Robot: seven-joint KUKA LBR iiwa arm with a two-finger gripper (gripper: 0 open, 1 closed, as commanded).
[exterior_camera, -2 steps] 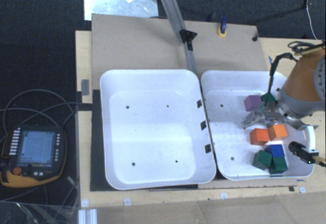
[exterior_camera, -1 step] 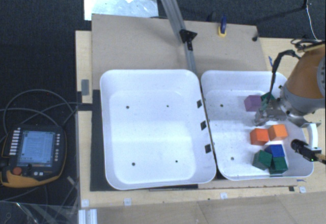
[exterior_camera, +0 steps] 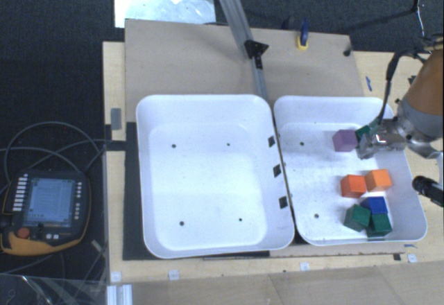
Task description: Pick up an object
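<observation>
Wooden bench (exterior_camera: 208, 61) on dark carpet, two white bins side by side. My claw (exterior_camera: 366, 143) is low inside the right bin (exterior_camera: 312, 179), near its far right part. Purple block (exterior_camera: 344, 140) sits just beside my claw on the bin-centre side, touching or nearly so; cannot tell. Cannot tell my claw's state either. Two orange blocks (exterior_camera: 365, 183) lie nearer the front rim than my claw; green and blue blocks (exterior_camera: 369, 217) beyond those. Left bin (exterior_camera: 208, 106) well away. Pendant (exterior_camera: 45, 210) off the bench.
</observation>
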